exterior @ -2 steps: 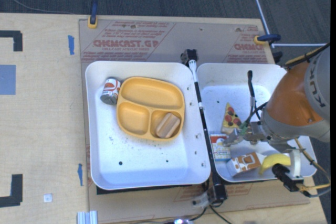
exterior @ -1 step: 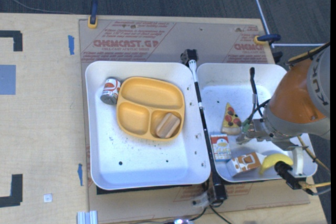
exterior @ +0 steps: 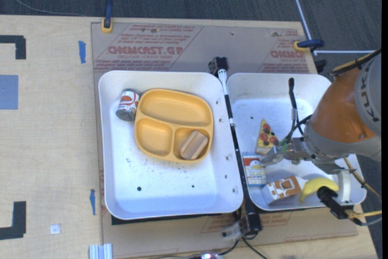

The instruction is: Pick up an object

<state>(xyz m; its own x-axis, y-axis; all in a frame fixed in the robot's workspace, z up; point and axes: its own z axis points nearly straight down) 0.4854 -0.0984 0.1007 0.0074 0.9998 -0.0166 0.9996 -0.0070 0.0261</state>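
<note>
Start at the left bin: you have a yellow divided tray there with a bread piece in its lower right compartment, and a small can lying just beside the tray's left edge. All of that sits well apart from the arm, so none of it looks like the nearest pick.

Move across the divider to the right bin. Here you find a pizza slice with its long axis running roughly up and down the view, a small white packet below it near the divider, an orange carton toward the near wall, and a banana just to the carton's right.

Your pincer hangs low over this bin, reaching in from the right. Its fingers appear slightly spread with nothing seen between them, though they are small and hard to read. The pizza slice lies just up and left of the tips, the packet just down and left. My judgement is that the pizza slice or the packet is the likeliest target, needing only a short leftward shift and descent.
</note>
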